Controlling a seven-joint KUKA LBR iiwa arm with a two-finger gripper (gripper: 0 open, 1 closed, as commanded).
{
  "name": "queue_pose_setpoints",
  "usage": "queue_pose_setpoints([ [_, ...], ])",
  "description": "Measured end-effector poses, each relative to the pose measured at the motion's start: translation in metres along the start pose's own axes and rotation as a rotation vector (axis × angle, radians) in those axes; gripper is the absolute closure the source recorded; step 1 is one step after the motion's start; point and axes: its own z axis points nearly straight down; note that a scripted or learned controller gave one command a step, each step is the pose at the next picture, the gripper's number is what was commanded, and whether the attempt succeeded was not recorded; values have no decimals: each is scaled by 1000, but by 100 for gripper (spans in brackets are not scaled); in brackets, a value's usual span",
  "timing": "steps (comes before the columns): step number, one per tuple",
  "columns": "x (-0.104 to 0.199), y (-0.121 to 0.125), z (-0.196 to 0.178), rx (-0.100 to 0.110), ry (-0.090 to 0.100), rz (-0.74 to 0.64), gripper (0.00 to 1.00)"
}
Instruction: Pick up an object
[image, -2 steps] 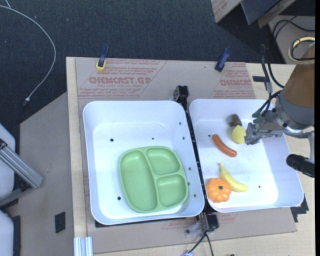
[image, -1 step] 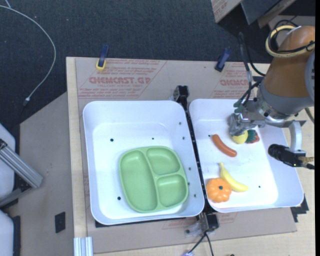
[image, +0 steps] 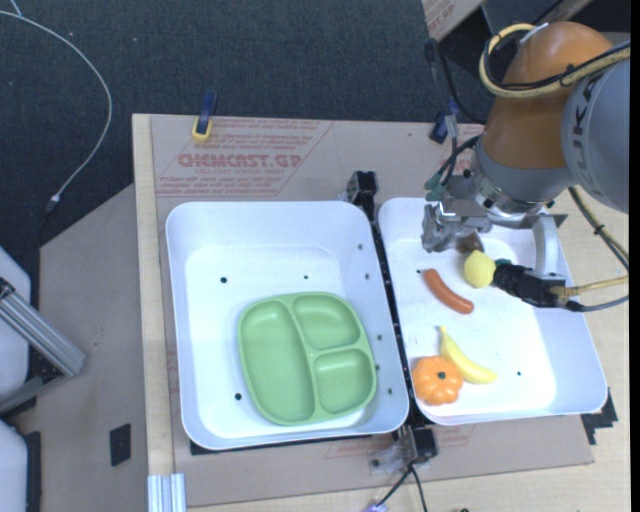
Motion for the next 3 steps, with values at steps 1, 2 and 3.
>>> queue_pose_setpoints([
  [1,39,18,8,1,-1,3,100],
  [2,79,45,20,1,-1,3,100],
  [3,77,44,19,2,-2,5,0],
])
